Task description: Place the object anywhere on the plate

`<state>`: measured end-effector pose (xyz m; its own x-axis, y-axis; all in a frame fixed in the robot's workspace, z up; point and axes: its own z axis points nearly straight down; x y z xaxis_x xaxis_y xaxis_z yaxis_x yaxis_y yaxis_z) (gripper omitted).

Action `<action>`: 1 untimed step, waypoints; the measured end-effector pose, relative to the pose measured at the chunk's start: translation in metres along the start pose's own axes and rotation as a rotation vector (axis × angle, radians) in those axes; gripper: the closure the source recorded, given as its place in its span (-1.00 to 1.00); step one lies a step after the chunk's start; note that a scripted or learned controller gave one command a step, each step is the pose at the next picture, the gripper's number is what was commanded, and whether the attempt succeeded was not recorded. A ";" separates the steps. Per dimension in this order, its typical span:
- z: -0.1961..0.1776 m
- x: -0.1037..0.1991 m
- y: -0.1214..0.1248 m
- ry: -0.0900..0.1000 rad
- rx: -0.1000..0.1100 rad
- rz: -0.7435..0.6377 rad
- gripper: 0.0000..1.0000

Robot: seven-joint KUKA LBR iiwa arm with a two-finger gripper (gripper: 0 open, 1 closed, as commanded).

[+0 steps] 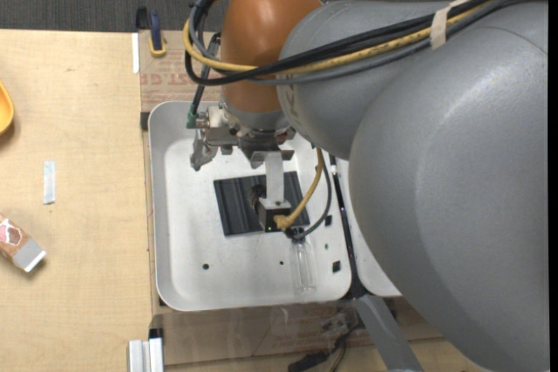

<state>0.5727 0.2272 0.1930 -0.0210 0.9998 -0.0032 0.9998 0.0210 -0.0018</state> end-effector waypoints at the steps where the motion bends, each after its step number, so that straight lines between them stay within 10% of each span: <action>1: 0.000 0.000 0.000 0.000 0.000 0.000 -1.00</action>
<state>0.5727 0.2272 0.1930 -0.0210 0.9998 -0.0032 0.9998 0.0210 -0.0018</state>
